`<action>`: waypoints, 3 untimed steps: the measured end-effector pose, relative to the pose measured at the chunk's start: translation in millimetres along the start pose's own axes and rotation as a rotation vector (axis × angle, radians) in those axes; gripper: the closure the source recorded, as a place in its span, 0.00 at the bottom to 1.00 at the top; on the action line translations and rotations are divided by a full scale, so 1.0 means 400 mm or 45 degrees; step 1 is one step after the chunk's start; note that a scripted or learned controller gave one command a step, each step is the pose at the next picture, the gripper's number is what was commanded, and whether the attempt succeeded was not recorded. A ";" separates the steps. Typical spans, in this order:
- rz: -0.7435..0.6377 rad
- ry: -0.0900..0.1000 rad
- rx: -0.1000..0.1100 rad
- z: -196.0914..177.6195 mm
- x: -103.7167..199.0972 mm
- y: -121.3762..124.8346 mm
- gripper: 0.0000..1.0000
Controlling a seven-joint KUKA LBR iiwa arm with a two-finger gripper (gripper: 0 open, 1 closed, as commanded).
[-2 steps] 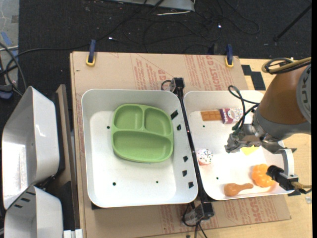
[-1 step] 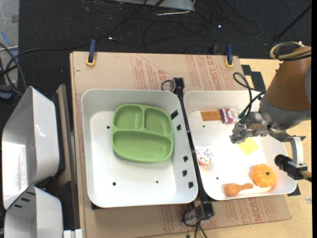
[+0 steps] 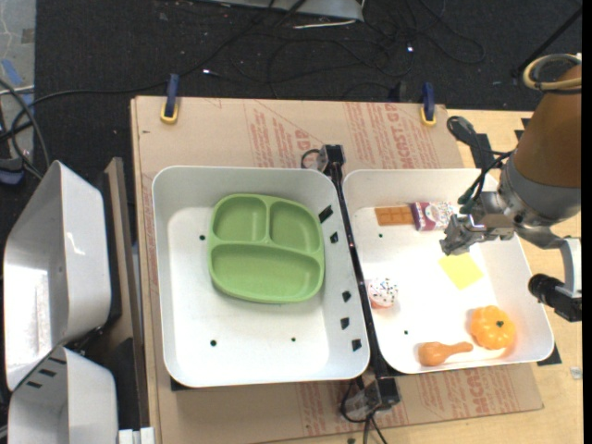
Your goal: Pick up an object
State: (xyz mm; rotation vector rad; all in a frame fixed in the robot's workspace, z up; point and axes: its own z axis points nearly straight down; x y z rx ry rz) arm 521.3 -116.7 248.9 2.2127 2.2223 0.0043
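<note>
Two shallow white bins (image 3: 176,276) share the bench; gripper (image 3: 460,240) hangs over the flat yellow square (image 3: 462,271), its opening impossible to tell.

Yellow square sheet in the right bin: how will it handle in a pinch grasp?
The yellow square sheet lies flat on the right bin floor, so it probably gives the gripper little edge to catch. It looks thin, likely light and floppy. Pushed, it would probably slide, not roll.

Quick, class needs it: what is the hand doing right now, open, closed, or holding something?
Hand: cannot be told; it hangs over the right bin, just above the yellow block.
</note>
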 end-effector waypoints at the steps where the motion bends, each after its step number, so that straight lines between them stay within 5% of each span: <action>1: -0.005 0.005 0.009 0.030 0.147 0.011 1.00; 3: -0.005 0.004 0.011 0.069 0.414 -0.003 1.00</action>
